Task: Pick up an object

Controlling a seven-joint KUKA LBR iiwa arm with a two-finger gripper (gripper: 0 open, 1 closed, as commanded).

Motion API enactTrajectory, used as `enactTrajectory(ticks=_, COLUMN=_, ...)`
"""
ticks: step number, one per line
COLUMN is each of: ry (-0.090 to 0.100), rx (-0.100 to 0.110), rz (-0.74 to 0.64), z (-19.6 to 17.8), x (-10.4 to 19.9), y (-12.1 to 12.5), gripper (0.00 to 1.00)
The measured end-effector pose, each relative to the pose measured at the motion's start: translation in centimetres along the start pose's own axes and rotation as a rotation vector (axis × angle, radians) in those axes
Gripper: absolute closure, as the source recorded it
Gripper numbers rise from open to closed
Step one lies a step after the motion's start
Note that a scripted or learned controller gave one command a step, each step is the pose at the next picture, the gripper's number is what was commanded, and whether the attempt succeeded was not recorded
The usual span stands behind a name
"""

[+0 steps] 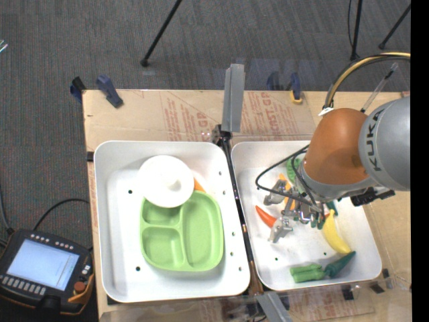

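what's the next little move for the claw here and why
Probably a short drop straight down toward the red pepper. The claw sits low over the right bin, just right of that pepper, with bare bin floor beneath it. The banana and the green pieces lie farther off, so the pepper looks like the nearest target, perhaps after a small nudge left.

Green tray (182, 237) glossy plastic; bins (107, 180) smooth white plastic; bench (167, 113) matt cardboard; pincer (287, 221) bare metal.

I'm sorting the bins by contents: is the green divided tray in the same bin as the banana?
No, the green divided tray lies in the left bin, while the banana lies in the right bin.
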State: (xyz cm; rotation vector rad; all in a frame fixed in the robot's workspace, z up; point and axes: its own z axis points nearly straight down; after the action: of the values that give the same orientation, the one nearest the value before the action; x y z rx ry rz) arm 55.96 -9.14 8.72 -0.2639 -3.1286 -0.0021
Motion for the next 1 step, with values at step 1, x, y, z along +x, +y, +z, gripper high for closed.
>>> enactTrajectory(ticks=1, ry=0.001, rx=0.000, rz=0.145, z=0.07, x=2.50, y=-0.14, gripper=0.00)
